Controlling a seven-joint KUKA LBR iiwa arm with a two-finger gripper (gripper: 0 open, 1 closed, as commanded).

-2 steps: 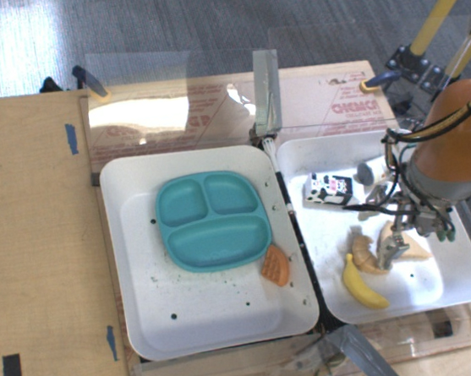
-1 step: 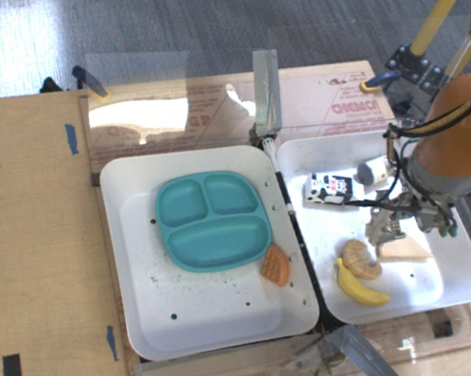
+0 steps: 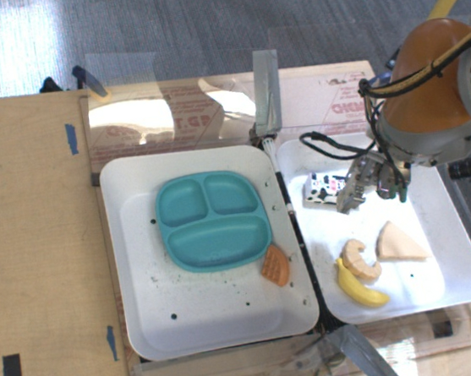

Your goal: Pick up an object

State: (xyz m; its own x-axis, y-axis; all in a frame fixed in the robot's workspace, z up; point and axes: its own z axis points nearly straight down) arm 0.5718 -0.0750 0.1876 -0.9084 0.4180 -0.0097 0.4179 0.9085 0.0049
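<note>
**Operator:** List the contents from left to right.

**Technician:** The left bin [image 3: 141, 322] holds a teal divided plate [image 3: 214, 219]. An orange-brown food piece [image 3: 275, 265] touches the plate's near right corner. The right bin [image 3: 460, 283] holds a small white carton with dark spots [image 3: 324, 188] at its far left. A yellow banana [image 3: 360, 287] lies toward the near edge, with a tan curled piece [image 3: 359, 261] resting on it. A pale wedge [image 3: 398, 245] lies just to the right of both.

**Operator:** Where is the gripper, and what is its state?

**Technician:** The gripper [image 3: 363, 184] hangs over the far part of the right bin, immediately right of the carton. The jaws point downward. Their spacing cannot be determined at this slant. Nothing is visible between them.

**Operator:** Which object is the probable target, and how does it lie?

**Technician:** The carton, in my judgement, because it is nearest. Its long axis runs almost left to right, with the right end slightly nearer. The right end points toward the gripper.

**Operator:** How should the step be performed?

**Technician:**
1. Shift the wrist left until the gripper is centred over the carton.
2. Set the closing line across the short axis, far to near.
3. Descend vertically, keeping clear of the wall between the bins.
4. Close only once both sides are straddled. A light carton is likely to slide if it is touched on one side first.
</note>
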